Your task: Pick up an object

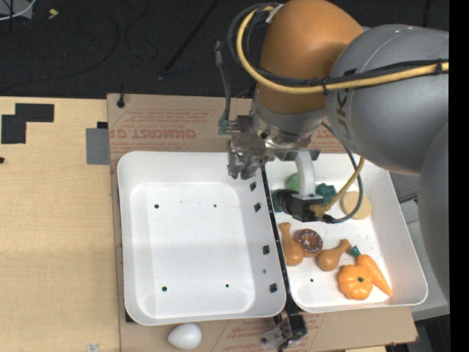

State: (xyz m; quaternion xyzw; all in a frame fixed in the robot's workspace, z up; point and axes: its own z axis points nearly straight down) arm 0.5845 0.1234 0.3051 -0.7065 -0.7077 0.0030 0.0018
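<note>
The gripper [242, 163] hangs over the back end of the divide where the left bin [190, 240] and right bin [401, 235] meet; whether it is released or clenched I cannot tell. The pickable things lie in the right bin: an orange pumpkin [355, 284] touching a carrot [375, 273] at the front, a brown doughnut [308, 240] between a tan gourd [292, 248] and a smaller gourd [333, 256], and a pale disc [364, 204] further back. A white egg [185, 336] lies on the bench [58, 218] just outside the left bin's front rim

A robotics lab: a grey arm [396, 86] over two white bins [190, 240] on a bench [51, 233], loose cables [192, 29] behind.
</note>
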